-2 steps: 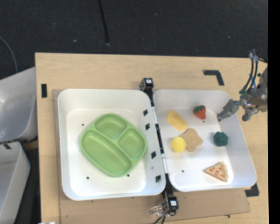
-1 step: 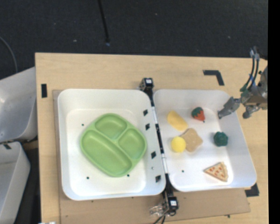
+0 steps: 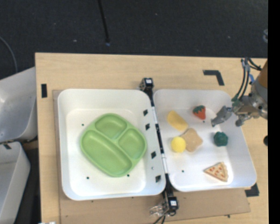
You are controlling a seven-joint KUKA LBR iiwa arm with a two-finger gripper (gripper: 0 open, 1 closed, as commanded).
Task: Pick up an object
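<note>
1. Bins: two, white, side by side on the tabletop [image 3: 46, 73]; left bin [image 3: 65, 181] with one green divided plate [image 3: 113, 144].
2. Right bin [image 3: 242, 171]: one strawberry [image 3: 199, 111], yellow oblong piece [image 3: 177, 121], lemon [image 3: 178, 144], bread slice [image 3: 192, 139], dark green piece [image 3: 220, 138], pizza slice [image 3: 218, 171].
3. No legible writing.
4. Hand [image 3: 229, 117]: fingers spread, holding nothing, above the right bin between strawberry and dark green piece.
</note>
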